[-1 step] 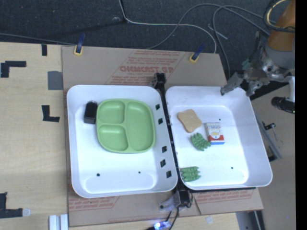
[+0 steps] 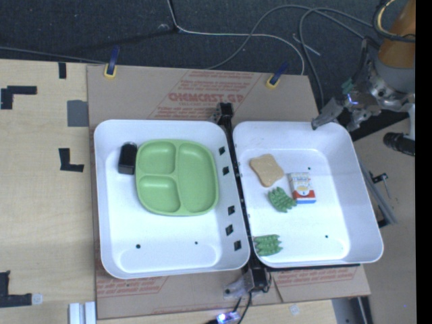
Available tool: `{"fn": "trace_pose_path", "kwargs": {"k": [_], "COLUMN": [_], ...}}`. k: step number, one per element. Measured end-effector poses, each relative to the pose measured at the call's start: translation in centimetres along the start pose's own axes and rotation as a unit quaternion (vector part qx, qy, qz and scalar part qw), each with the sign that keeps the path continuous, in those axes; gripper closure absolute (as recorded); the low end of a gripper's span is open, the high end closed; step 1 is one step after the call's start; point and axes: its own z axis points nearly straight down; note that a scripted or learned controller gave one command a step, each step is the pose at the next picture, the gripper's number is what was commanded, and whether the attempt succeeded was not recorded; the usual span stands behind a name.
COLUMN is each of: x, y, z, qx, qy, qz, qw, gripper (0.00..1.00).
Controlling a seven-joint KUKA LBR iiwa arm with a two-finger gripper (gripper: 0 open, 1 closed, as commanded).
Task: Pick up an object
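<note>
White plastic, smooth and round-cornered, forms the two shallow bins that lie side by side at the centre of the frame: the left bin (image 2: pixel 111 248) and the right bin (image 2: pixel 358 201), joined along a dark hinged seam. Both rest on a sheet of brown cardboard (image 2: pixel 202 93) printed in red and pinned at its top edge by two yellow-and-blue clamps (image 2: pixel 110 66), over a pale wooden bench (image 2: pixel 40 201).

The left bin holds two things: one light green plate (image 2: pixel 177 177), rounded-square and divided into three compartments, and one small black block (image 2: pixel 127 158) touching the plate's left edge.

The right bin holds four things. One tan, bread-shaped slice (image 2: pixel 266 169) lies near its upper middle. Just right of it is one small white carton (image 2: pixel 302 186) with red and blue print. One knobbly dark green piece (image 2: pixel 281 199) lies between and below them, touching the carton's lower left corner. A second green item (image 2: pixel 268 244), a row of ribbed pods, lies apart at the lower left edge.

The grey arm with its orange band (image 2: pixel 398 25) occupies the upper right corner of the frame, the gripper (image 2: pixel 331 117) poised over the right bin's upper right rim. It holds nothing; how far its fingers are parted cannot be told.
</note>
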Motion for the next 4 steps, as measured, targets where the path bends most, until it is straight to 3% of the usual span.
{"fn": "trace_pose_path", "kwargs": {"k": [1,3,4], "x": [0.1,0.9,0.9], "y": [-0.2,-0.1,0.1], "z": [6.5,14.8,13.4], "qx": [0.003,0.0,-0.003], "qy": [0.0,-0.001,-0.003], "qz": [0.0,-0.001,-0.002], "qw": [1.0,1.0,1.0], "gripper": [0.0,0.0,1.0]}}
